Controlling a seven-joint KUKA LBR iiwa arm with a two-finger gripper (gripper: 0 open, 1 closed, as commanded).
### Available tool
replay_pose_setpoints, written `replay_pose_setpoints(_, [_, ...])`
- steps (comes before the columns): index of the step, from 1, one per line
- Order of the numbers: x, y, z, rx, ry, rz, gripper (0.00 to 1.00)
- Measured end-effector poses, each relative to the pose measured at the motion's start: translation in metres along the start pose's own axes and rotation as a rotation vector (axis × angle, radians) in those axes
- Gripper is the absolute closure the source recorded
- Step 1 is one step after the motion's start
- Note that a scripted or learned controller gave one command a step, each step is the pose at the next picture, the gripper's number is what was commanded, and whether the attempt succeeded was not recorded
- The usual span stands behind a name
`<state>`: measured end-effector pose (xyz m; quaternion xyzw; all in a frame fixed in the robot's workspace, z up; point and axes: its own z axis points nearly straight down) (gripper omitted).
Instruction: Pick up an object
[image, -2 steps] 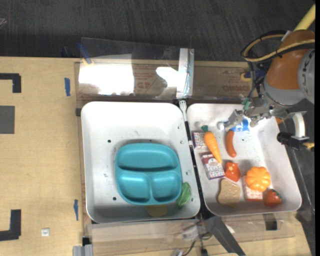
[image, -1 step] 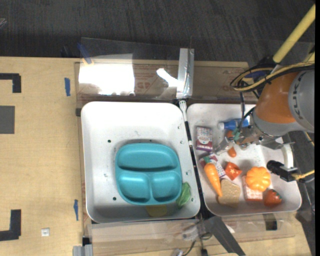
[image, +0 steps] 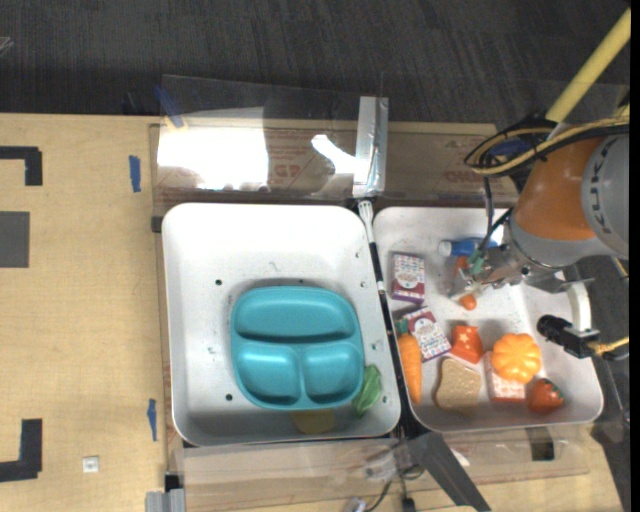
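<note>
The counter (image: 70, 300) carries two white bins. The left bin (image: 200, 240) holds a teal divided tray (image: 296, 345). The right bin (image: 580, 400) holds a carrot (image: 410, 367), bread slice (image: 459, 385) and small pumpkin (image: 516, 357). The pincer (image: 480, 268) hangs over this bin's upper part; its state cannot be determined.

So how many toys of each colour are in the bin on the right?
Orange: 3, the carrot, the pumpkin and a small orange piece
Red: 2, the tomato and a red block
Purple and white: 2 cartons
Tan: 1 bread slice
Total: 8
</note>
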<state>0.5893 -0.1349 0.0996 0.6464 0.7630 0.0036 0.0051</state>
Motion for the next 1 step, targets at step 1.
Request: replay_pose_setpoints(1, [0.0416,0.0398,-0.0918,0.005,0.002,0.151,1.0])
